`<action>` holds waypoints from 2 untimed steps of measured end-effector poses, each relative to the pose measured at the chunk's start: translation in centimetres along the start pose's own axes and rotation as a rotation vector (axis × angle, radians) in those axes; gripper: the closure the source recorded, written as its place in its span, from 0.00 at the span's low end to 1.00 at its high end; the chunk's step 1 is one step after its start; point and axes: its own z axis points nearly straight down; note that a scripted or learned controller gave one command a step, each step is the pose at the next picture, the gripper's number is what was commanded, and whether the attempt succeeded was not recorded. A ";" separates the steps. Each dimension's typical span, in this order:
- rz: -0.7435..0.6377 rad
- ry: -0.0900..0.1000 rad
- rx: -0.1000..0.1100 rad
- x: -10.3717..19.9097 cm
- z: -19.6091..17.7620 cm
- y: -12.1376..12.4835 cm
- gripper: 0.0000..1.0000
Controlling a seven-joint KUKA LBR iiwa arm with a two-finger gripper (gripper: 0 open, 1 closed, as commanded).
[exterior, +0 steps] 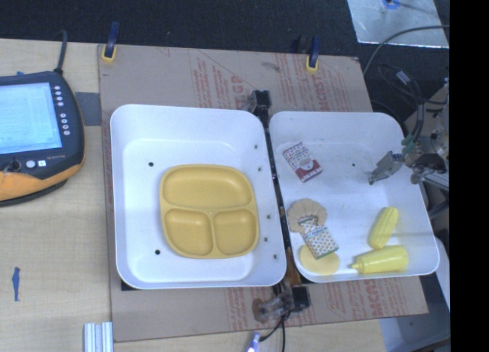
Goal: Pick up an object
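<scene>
Cardboard-covered bench carries two white bins. Right bin [367, 125] holds a yellow bottle [380, 260] lying near the front edge, long axis left-right, cap pointing left. Gripper [384, 167] hovers well behind it near the right wall, gripping nothing; its finger state is unclear.

I see a teach pendant [34, 133] at far left on the bench, screen lit, orange underside. Brown cardboard sheet [199, 75] lies under both bins, held w/ two blue-yellow clamps: one [111, 43] at its upper-left corner, another [312, 54] top right. Grey floor patch w/ blue tape mark [391, 1] at upper right. Small blue mark [16, 282] on bench, lower left.
</scene>
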 end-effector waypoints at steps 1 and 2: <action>-0.002 -0.001 0.001 6.5 3.9 4.4 0.00; -0.002 0.000 0.004 9.7 12.1 7.4 0.00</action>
